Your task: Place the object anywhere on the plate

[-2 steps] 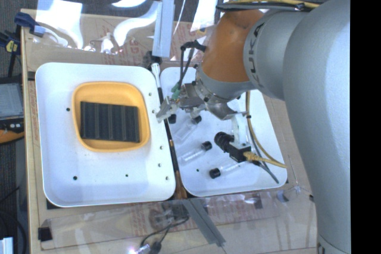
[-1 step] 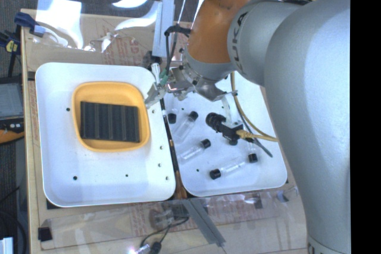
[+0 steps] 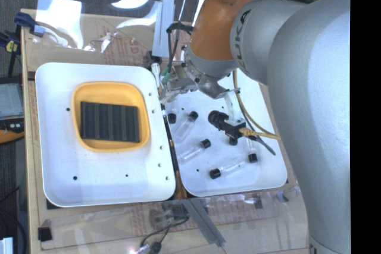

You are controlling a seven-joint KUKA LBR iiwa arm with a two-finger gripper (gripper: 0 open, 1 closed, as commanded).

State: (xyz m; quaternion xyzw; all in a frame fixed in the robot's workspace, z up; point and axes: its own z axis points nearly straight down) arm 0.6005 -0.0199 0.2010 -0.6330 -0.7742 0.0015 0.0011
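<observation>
A: Gripper (image 3: 169, 87) fingers hidden, we can't tell their state. Vials (image 3: 189, 122) lie just below it in the right bin (image 3: 271, 172).

B: We judge them light, slick, brittle; grab mid-tube. Plate (image 3: 110, 113) sits left.

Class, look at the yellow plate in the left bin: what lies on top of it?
A dark ribbed rectangle covers the yellow plate's centre, hiding the surface beneath. None of the vials from the right bin lies on it.
</observation>
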